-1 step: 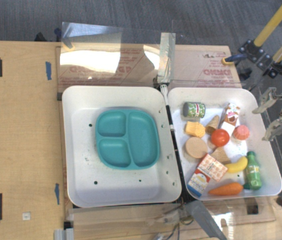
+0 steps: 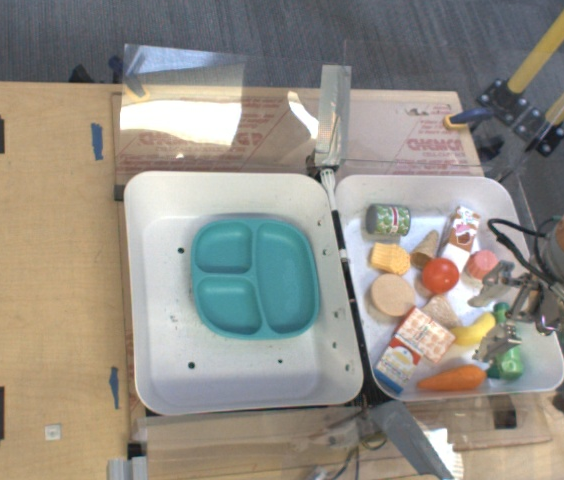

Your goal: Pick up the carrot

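The orange carrot [image 2: 452, 378] lies along the front wall of the right bin [image 2: 547, 373], its tip pointing left. My gripper [image 2: 498, 320] hangs over the right side of that bin, above and a little right of the carrot. Its fingers are spread open; one fingertip [image 2: 488, 292] is near a pink piece and the other sits just above a green piece [image 2: 511, 366]. A yellow piece [image 2: 473, 330] lies just left of the gap between them. Nothing is held.
The right bin also holds a green can [image 2: 389, 219], a red tomato [image 2: 440, 275], a yellow waffle [image 2: 391, 259], a tan round [image 2: 393, 295] and a milk carton [image 2: 414, 347]. A teal divided plate [image 2: 257, 277] sits in the left bin [image 2: 152, 298].
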